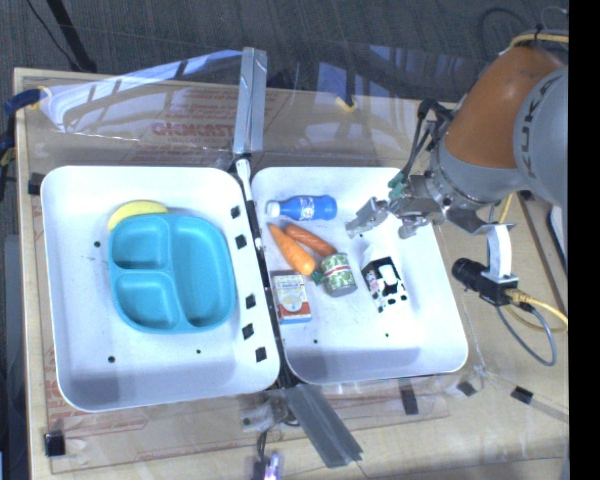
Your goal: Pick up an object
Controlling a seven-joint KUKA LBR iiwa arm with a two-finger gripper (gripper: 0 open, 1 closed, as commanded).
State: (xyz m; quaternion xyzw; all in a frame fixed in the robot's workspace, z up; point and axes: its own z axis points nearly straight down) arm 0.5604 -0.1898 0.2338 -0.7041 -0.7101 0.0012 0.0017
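The right bin (420,343) holds a blue bottle (302,208) lying on its side, two orange carrots (298,248), a small green can (337,274), a small orange and white carton (292,296) and a black and white object (383,280). My gripper (390,220) hangs over the upper right part of this bin, above the black and white object and to the right of the bottle. Its fingers (364,217) stand apart with nothing between them.
The left bin (70,338) holds a blue divided plate (172,270) with a yellow object (140,209) tucked behind its far rim. A clear plastic sheet (170,98) lies behind the bins. Cables and a black fitting (485,276) sit right of the right bin.
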